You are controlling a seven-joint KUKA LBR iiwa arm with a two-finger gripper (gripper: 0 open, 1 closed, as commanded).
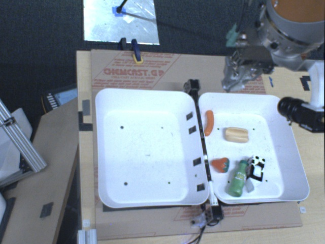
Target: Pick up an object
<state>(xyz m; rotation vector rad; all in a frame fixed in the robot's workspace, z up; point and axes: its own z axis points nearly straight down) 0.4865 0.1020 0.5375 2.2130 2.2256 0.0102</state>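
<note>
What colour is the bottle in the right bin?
Green bottle, seen in the camera view.

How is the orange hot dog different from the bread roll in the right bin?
The orange hot dog is thin and long; the bread roll is stubby and broader. The hot dog is bright orange, the roll pale tan. The hot dog runs up and down the view beside the divider between the bins; the roll lies crosswise, nearer the middle of the right bin. Both lie flat in the bin's upper half.

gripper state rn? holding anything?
Gripper: above the right bin's far edge; open or closed cannot be told.
</note>
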